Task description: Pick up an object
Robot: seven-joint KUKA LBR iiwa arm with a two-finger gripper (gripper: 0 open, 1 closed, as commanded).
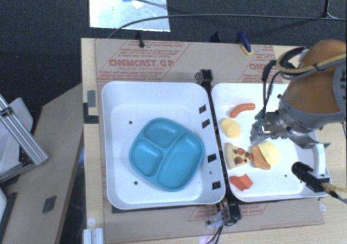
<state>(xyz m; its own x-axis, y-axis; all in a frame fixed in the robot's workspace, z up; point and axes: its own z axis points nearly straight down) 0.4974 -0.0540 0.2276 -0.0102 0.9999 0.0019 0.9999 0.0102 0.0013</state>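
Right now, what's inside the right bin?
In the right bin: a sausage, a yellow piece, a pizza slice, a bun-like piece and an orange piece. The arm covers the bin's far right.

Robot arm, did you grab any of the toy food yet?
Not yet, it seems. The gripper hangs low in the right bin, just above the yellow-and-orange bun piece, but nothing shows between its fingers. The sausage, pizza slice and the rest all lie on the bin floor. Grasping and lifting are left.
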